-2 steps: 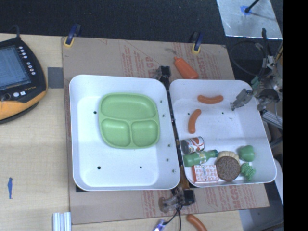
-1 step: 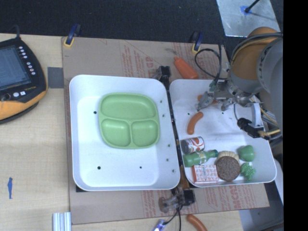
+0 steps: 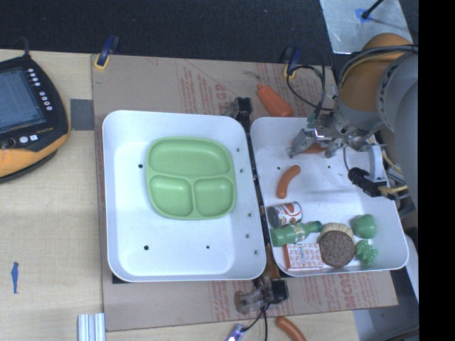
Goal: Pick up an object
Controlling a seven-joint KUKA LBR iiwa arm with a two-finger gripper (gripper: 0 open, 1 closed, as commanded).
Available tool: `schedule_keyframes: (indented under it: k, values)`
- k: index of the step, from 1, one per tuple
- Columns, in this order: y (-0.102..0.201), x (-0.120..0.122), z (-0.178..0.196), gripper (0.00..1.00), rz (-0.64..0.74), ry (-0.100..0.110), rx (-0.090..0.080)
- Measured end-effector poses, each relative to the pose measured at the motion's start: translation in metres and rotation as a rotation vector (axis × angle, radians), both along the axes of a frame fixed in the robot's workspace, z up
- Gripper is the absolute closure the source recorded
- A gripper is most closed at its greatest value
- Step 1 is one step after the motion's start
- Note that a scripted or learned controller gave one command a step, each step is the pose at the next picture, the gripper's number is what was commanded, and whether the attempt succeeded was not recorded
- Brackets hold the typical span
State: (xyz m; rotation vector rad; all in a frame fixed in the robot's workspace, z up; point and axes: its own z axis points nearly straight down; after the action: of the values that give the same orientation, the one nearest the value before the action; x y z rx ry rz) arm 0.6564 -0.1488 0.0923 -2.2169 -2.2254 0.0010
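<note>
The arm reaches in from the right, and its hand (image 3: 311, 142) sits over the upper part of the right bin (image 3: 266, 163), near the far wall. Something orange shows at the hand's tip, but whether that is a gripped object or part of the tool is too small to tell, and I cannot tell the hand's state either.

Candidates for picking all lie in this right bin. A toy sausage (image 3: 287, 180) lies alone on bare floor just below the hand, the nearest and least crowded target. The rest are packed along the near edge: a small can (image 3: 286, 213) on its side, a green bottle (image 3: 295, 232), a red-and-white box (image 3: 304, 256), a brown round cookie (image 3: 335, 248), and green toy vegetables (image 3: 365, 226) in the corner.

The left bin (image 3: 121, 212) holds a green divided plate (image 3: 190, 177). Outside the bins, a toy carrot (image 3: 274, 101) rests on the tabletop (image 3: 50, 247), and a teach pendant (image 3: 28, 116) sits at far left.
</note>
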Motion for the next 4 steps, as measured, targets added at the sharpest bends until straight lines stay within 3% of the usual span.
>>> schedule_keyframes:
  k: [1,2,4]
  values:
    - [0.001,0.0,0.0,0.0,0.0,0.001,0.001]
    - [-0.021,0.0,0.0,0.0,-0.001,-0.002,-0.001]
    - [0.001,-0.001,0.0,0.0,0.0,0.005,0.002]
